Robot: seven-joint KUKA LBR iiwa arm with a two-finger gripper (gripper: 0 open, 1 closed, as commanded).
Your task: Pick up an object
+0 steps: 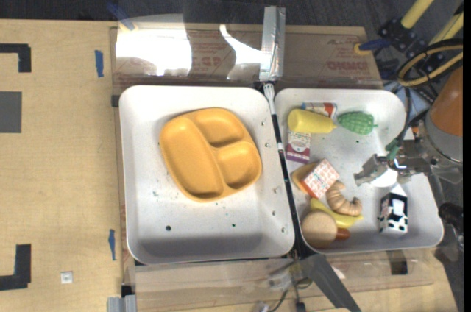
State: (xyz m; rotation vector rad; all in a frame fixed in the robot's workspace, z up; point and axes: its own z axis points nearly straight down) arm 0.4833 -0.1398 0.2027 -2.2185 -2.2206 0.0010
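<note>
The right bin (419, 226), at the centre right of the frame, holds a cluster of small toy items. A yellow corn-like piece (310, 121) lies near its upper left corner, its long axis running left to right, and just to the right of it a green bumpy piece (358, 122) lies along the same line. Below the yellow piece a small purple and white carton (298, 147) stands against the bin's left wall. Lower down, a red-and-white patterned box (320, 179) sits tilted like a diamond, touching a tan croissant-shaped piece (342, 199) whose long axis slants from upper left to lower right. A yellow banana-like piece (331, 213) and a round beige ball (319, 227) rest by the lower left corner. A black-and-white cow-patterned carton (394, 213) stands upright near the lower right wall.

The hand (374, 169) reaches in from the right edge, pointing left over bare bin floor between the green piece and the cow carton; nothing is between its fingers, and I cannot tell how wide they stand.

The left bin (140, 178) holds an orange three-compartment tray (210, 152), turned at an angle. Both bins rest on the table (51, 156).
</note>
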